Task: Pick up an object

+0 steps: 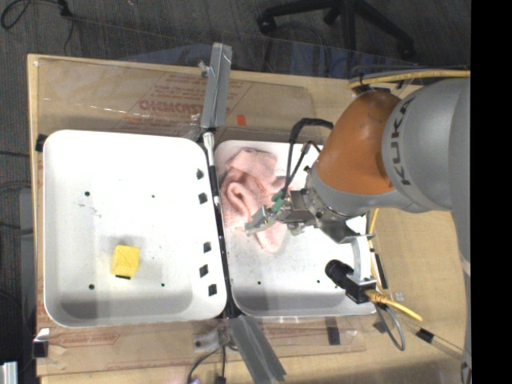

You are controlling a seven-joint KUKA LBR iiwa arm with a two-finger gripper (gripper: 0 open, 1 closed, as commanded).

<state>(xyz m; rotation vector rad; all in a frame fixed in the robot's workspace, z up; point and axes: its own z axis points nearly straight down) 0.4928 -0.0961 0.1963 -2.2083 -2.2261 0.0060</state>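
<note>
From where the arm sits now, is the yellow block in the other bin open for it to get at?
Probably yes: the yellow block lies alone on the left bin floor, uncovered. The gripper hangs over the pink cloth, so it must cross the divider.

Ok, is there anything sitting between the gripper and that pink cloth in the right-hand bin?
Nothing visible stands between them. The gripper is low over the right bin, right at the lower edge of the pink cloth. The only other loose object, a yellow block, lies off in the left bin, beyond the divider.
</note>
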